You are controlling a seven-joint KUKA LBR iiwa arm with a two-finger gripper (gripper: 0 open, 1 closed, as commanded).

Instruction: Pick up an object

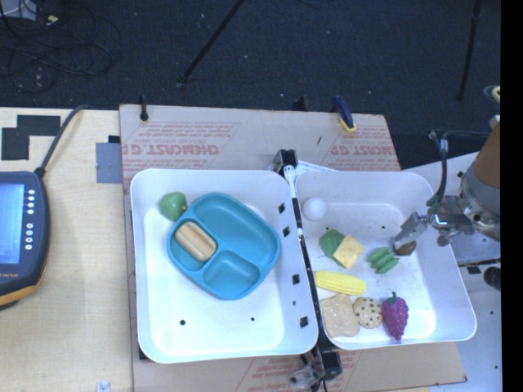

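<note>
The grey two-finger gripper hangs low over the right shallow white plastic bin, tip just beside the small green pod-shaped toy vegetable, and whether it is open or closed I cannot tell from this slant. Nothing shows between its tips, so no object is held yet. The risk here: the green pod is small and lies flat, so a descent slightly off centre likely nudges it aside instead of trapping it. Just to its left sits the yellow wedge of toy cheese against a dark green leafy piece; a wide approach could catch two things or push them together. Below lie the yellow corn cob and purple grape bunch, well clear. The left bin's blue divided plate is far from trouble.
</note>
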